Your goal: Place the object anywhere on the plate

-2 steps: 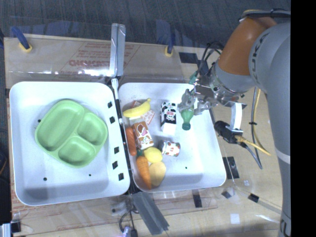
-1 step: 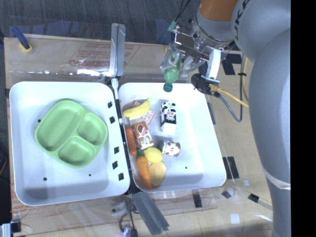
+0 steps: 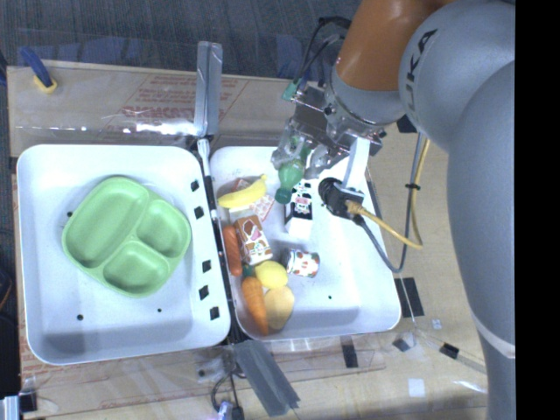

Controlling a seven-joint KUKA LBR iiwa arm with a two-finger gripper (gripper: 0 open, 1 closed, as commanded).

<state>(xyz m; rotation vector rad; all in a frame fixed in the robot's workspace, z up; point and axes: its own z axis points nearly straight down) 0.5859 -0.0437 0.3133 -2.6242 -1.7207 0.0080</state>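
Observation:
A green divided plate lies in the left bin. My gripper hangs over the back of the right bin, its tip just above a small green toy with a teal end. The toy touches or nearly touches the tip; I cannot tell whether it is gripped. Right beside it stands a white carton with a dark print.
Along the right bin's left side lie a banana, a printed snack box, a carrot, a lemon, a pale yellow fruit and a small can. A metal divider stands between the bins.

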